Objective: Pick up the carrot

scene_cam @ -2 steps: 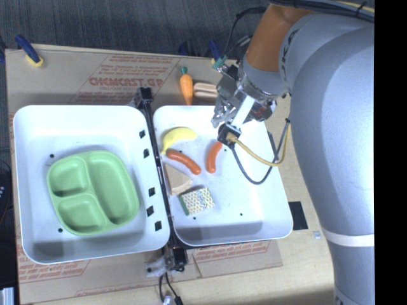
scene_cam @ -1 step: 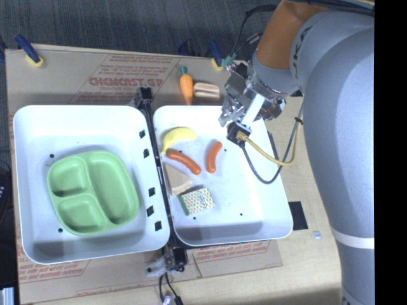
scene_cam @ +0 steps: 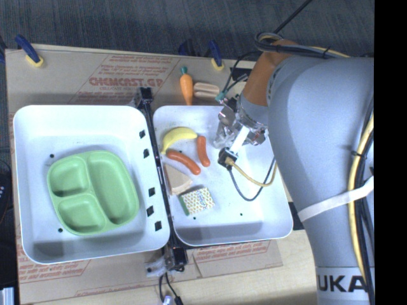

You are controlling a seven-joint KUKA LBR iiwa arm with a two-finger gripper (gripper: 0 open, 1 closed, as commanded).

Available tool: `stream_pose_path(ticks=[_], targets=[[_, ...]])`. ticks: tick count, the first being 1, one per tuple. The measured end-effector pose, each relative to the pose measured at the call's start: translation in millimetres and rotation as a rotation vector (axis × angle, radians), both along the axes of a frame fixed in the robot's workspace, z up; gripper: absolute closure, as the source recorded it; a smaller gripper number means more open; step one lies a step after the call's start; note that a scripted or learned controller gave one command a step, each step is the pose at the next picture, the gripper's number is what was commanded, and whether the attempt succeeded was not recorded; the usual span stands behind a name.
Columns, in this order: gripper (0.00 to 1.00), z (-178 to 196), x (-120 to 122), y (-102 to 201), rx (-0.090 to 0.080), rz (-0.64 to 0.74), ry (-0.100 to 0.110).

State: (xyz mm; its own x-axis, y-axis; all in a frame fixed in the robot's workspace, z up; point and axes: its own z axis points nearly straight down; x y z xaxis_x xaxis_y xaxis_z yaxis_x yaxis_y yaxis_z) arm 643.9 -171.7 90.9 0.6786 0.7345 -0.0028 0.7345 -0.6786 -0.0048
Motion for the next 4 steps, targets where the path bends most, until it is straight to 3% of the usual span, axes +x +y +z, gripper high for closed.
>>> stream_pose_path(ticks=[1,2,3,4], targets=[[1.0,101,-25,103,0.0,-0.312,0.0],[1.0,163,-89,136,0.001,-0.267,0.0],[1.0,157,-94,194,-0.003,-0.618,-0.001],[1.0,70,-130,55,-0.002,-0.621,0.002]])
